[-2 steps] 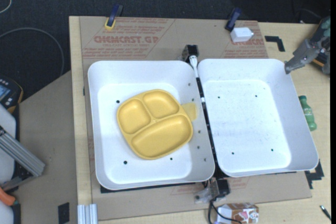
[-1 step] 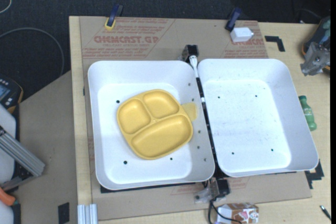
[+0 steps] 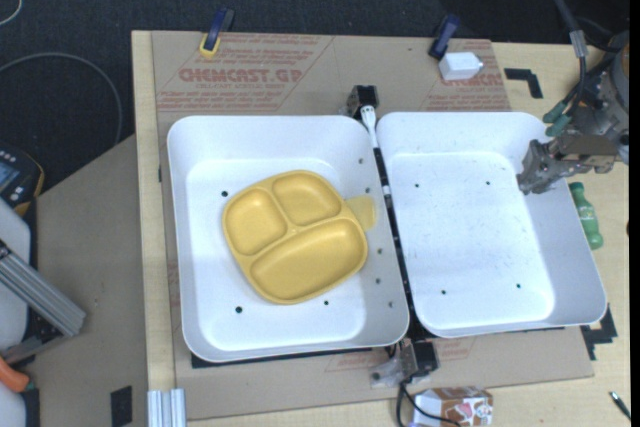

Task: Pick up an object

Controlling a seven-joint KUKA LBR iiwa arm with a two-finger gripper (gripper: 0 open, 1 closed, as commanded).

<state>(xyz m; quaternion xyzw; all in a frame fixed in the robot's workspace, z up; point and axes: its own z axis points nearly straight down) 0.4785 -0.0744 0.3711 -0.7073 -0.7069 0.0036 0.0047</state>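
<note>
Gripper (image 3: 532, 177), jaws' state indiscernible, poised over the right bin's (image 3: 480, 305) far edge; the yellow divided plate (image 3: 294, 235) in the neighbouring bin apparently awaits picking.

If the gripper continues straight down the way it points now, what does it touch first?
Probably the right rim or sloping wall of the right bin: the gripper hangs at that edge. The green object lies beside it on the rim. Depth is unclear.

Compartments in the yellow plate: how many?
3. The yellow plate lies in the left bin: two small compartments along its far side, one large compartment along its near side.
</note>
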